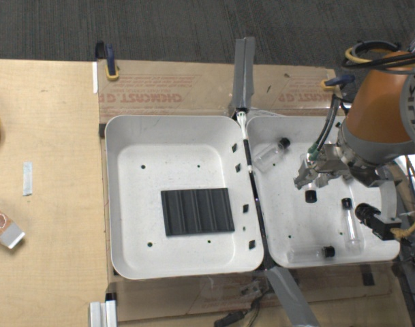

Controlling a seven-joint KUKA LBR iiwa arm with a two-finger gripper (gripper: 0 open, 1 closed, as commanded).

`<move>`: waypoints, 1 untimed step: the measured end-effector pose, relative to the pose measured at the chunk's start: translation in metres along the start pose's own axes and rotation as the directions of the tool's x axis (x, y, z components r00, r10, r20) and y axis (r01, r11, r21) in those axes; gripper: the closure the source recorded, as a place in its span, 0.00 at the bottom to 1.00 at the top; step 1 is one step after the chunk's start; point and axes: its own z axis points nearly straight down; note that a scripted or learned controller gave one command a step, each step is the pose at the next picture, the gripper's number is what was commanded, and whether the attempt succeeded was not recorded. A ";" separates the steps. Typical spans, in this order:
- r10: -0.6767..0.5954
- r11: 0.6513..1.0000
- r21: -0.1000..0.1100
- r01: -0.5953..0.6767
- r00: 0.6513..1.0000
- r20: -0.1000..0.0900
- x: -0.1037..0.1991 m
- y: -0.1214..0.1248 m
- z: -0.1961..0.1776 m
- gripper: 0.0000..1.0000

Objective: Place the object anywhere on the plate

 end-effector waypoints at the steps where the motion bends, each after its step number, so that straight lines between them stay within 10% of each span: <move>1: -0.067 0.998 0.001 0.067 0.998 -0.001 0.059 -0.038 -0.010 1.00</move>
